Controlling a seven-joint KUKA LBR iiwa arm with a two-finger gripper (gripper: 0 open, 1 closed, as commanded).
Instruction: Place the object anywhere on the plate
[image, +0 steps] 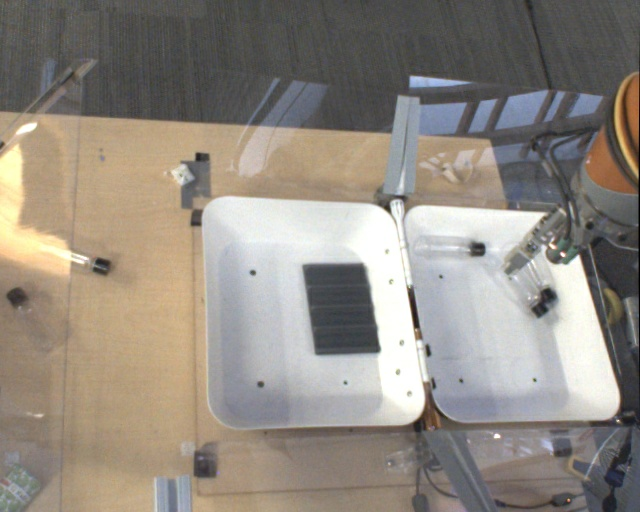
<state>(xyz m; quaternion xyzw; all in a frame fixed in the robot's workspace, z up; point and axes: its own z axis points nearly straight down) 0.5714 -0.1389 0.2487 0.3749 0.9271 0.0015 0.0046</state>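
Two shallow white bins side by side on the wooden counter (120, 380). In the middle of the left bin (255, 350), a dark ribbed plate (341, 308), lying flat and well apart from every wall. Nothing on top of it. Between the bins at their far edge, an upright grey post (403, 150). Out on the counter to the left, a loose tube (88, 262) with a dark end, and further left a small black cap (15, 297) — both well away from the bins.

In the right bin (500, 375), near its far wall, a second clear tube (450, 245), lying crosswise with its black cap towards the right.

Arm (610, 205) reaching in from the right, orange band (612, 155) at the frame's edge, wrist angled down and leftwards over the right bin's far right part. Hand (528, 256) low over the bin floor; open or closed — cannot tell from here.

Just below and to the right of the hand, a clear tube with a black cap (538, 295), lying on the right bin's floor, cap end pointing towards the near right. Touching the hand or just beside it: unclear. Well apart from the plate, with the wall between the bins in the way.
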